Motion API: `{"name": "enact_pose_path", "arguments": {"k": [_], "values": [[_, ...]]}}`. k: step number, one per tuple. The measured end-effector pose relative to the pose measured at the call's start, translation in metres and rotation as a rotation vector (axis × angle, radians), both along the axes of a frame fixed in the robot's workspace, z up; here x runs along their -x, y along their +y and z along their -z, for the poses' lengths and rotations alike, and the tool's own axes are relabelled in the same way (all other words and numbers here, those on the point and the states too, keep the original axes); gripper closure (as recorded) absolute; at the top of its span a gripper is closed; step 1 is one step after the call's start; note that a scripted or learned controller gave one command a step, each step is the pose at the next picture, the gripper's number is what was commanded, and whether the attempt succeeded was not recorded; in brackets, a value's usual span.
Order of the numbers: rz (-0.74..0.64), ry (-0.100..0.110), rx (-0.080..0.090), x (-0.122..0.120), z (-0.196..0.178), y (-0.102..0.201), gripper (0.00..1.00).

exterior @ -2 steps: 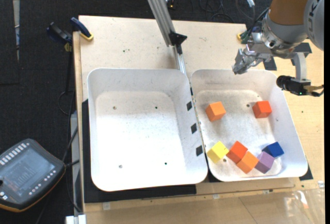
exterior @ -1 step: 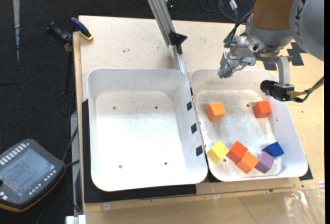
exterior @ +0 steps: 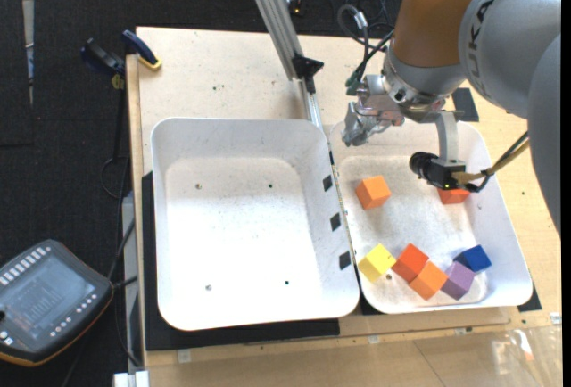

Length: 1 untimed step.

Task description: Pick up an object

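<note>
Blocks in Right Bin, Gripper Poised at Upper Left Corner

Blocks are the candidate objects, and all lie in the right bin [exterior: 500, 225]. The arm [exterior: 500, 15], grey with an orange band, enters from the right and carries partial dark lettering on its grey shell that cannot be read in full. The left bin [exterior: 169, 198] is white, shallow and speckled with small dark marks. The right bin adjoins it, their rims touching along the centre line. A pendant [exterior: 45, 300] with a grey screen lies off the bench at lower left; its screen text is too small to read.

The gripper [exterior: 357, 128] sits above the right bin's upper left corner, near the shared rim. Whether its fingers are parted or closed cannot be told.

An orange block [exterior: 374, 191] lies alone in the bin's upper half, with bare floor around it on all sides. A second orange-red block [exterior: 454, 192] lies partly hidden under a black fitting. Along the lower edge, a yellow block [exterior: 377, 261], two orange blocks [exterior: 419, 269], a purple block [exterior: 459, 279] and a blue block [exterior: 473, 258] form a tight cluster, several touching.
</note>
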<state>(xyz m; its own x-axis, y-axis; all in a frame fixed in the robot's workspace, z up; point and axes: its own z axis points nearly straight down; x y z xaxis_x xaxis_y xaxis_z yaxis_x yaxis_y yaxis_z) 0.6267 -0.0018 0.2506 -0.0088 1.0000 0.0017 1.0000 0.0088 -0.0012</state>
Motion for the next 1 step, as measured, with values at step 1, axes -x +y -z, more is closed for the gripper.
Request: {"name": "enact_pose_path", "arguments": {"k": [1], "values": [[0.001,0.001,0.000,0.0114,0.0131,0.0538,1.00]]}}
